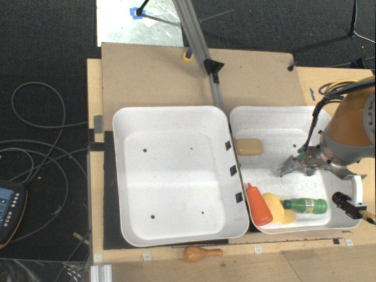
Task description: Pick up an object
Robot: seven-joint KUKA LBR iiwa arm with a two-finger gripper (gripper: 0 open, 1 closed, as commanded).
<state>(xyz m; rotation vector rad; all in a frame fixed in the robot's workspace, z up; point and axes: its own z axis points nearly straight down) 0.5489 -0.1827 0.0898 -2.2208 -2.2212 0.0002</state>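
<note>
The right bin (pixel 276 122) holds several objects. A tan block (pixel 249 147) lies near its left wall. Along the front wall lie a red bottle (pixel 258 204), a yellow object (pixel 276 207) and a green bottle (pixel 305 205) on its side. My gripper (pixel 291 166) hangs low over the middle of this bin, right of the tan block and just behind the yellow object and green bottle. Nothing shows in its grasp. The orange-banded wrist (pixel 352 125) rises behind it at the right.
The left bin (pixel 126 122) sits beside the right one, joined by black clips (pixel 232 170). A small brown pear-shaped object (pixel 202 252) lies on the bench in front of the bins. A grey pole (pixel 197 34) slants in from the top.
</note>
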